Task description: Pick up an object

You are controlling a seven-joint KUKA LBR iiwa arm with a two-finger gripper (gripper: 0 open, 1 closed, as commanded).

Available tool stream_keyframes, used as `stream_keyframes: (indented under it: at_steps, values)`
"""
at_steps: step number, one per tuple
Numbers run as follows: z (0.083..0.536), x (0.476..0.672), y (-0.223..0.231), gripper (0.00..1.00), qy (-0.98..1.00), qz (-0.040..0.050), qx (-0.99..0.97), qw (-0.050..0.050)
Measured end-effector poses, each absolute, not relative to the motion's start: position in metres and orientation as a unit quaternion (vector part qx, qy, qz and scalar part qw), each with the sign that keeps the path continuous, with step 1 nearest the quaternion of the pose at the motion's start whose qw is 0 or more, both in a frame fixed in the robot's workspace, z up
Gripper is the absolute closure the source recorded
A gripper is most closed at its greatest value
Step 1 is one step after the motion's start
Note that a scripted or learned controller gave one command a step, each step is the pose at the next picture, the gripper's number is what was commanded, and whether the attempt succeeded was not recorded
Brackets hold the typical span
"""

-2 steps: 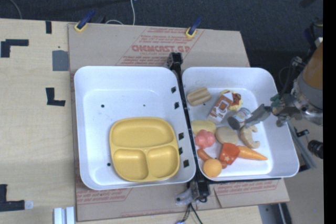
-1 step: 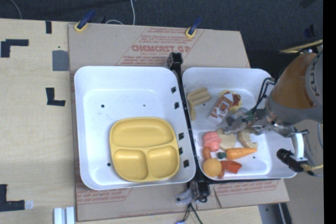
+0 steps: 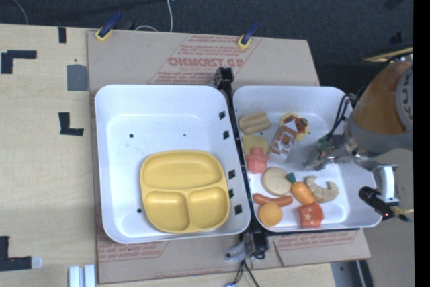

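The end effector [image 3: 321,156] sits low in the right-hand shallow white plastic bin [image 3: 336,99], beside the red-and-white printed carton [image 3: 287,134]; its state cannot be told. Candidate objects cluster nearby for short reach: a curved beige toy piece [image 3: 322,189], an orange toy carrot [image 3: 302,193], a round tan slice [image 3: 275,180]. The left-hand shallow white plastic bin [image 3: 121,104] holds a yellow divided plastic tray [image 3: 183,189].

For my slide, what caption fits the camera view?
Robot gripper over toy food in right bin; yellow tray in left bin.
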State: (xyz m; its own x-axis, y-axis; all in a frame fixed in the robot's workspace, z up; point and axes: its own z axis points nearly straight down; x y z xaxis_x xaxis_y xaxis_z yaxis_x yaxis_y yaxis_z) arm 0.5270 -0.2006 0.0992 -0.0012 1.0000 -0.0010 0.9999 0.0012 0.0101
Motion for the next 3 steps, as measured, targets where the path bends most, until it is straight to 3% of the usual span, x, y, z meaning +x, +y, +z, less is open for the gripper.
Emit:
stream_keyframes:
  at_steps: [1, 2, 3]
  values:
    - [0.131, 0.547, -0.120, 1.00, 0.710, 0.0007, 0.704, 0.000]
    - [0.129, 0.545, -0.124, 0.00, 0.708, -0.0006, 0.707, -0.001]
    - [0.089, 0.487, -0.153, 0.00, 0.706, 0.0055, 0.708, 0.005]
